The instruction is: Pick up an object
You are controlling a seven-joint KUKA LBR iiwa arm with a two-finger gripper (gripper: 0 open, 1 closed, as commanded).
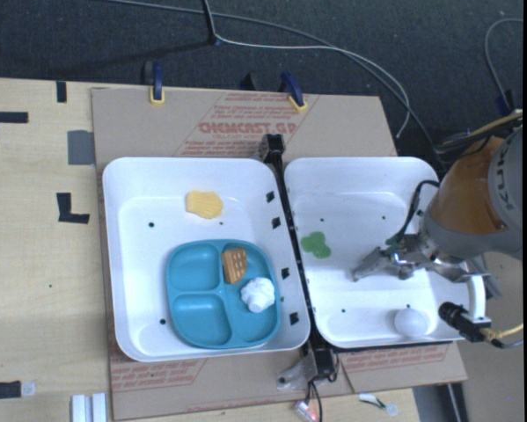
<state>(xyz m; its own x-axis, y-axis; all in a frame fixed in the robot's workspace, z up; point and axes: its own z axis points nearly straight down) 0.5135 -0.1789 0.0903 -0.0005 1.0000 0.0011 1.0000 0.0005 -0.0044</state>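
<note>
Metal two-finger gripper (pixel 362 271) hovers right of the flat green scrap (pixel 315 245); jaw state unclear; thin scrap may slip the fingers.

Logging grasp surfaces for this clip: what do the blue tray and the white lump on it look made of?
The blue tray looks like moulded plastic: uniform colour, smooth rounded compartments, slight sheen. The white lump looks soft and matte, perhaps crumpled tissue or foam; its irregular, fuzzy outline suggests that, but the view is too coarse to settle it.

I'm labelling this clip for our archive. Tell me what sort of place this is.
Probably a robotics lab test bench: two white bins clamped onto cardboard, a grey-and-orange arm reaching in, and loose cables across the floor.
</note>
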